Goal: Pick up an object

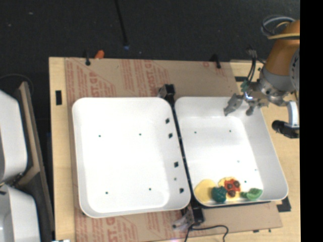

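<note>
Dark, almost black floor surrounds your bench (65, 84), whose top is a brown cardboard-like sheet printed with red lettering along its edges, laid over pale wood that shows at the right side. On it you have two shallow white bins side by side, touching along a black clipped seam down the middle. The left bin (126, 155) sits toward the bench's left half; the right bin (227, 145) fills the right half. A white boxy unit stands off the bench's left edge, and a thin black cable runs across the floor beyond the far edge. Your arm (282, 54), grey with an orange band, comes in over the bench's far right corner. Its gripper (239, 106) hangs over the far edge of the right bin with its two fingers spread apart, nothing between them. The objects lie clustered at the near edge of the right bin, well apart from the gripper: a yellow piece (204, 189), a red piece (231, 185), a teal piece (218, 194) and a green piece (252, 193).
</note>
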